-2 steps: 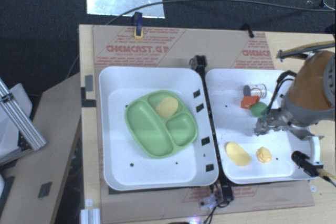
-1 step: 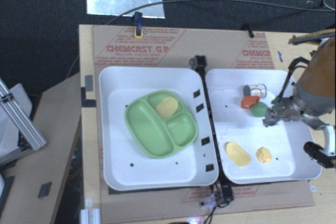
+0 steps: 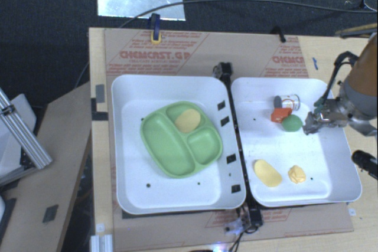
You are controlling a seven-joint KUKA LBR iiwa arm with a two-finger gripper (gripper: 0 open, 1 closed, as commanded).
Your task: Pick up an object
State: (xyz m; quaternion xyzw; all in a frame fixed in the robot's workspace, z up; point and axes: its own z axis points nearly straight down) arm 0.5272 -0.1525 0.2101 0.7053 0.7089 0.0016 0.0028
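- Over the right bin (image 3: 339, 186), the end effector (image 3: 308, 125) hangs just right of the green ball (image 3: 292, 123), near it and perhaps touching; whether its tips are apart or together I cannot tell at this size.
- Nothing shows between the tips, so no grasp can be read.
- Touching the ball on its upper left lies an orange block (image 3: 281, 115), and just above the block a small clear jar (image 3: 288, 101) lies on its side.
- Well below the ball, toward the bin's near edge, a yellow oval piece (image 3: 267, 173) rests with a smaller yellow lump (image 3: 297, 174) just to its right, the two apart.
- Left of the ball, across the black divider, the left bin (image 3: 127, 186) bears a green tray (image 3: 171, 153) with three compartments.
- A pale yellow round thing (image 3: 188, 120) sits in the tray's upper compartment.
- The grey arm (image 3: 361, 88) reaches toward the ball from the right.
- Both bins rest on a bench (image 3: 195, 50) covered with printed brown sheet.
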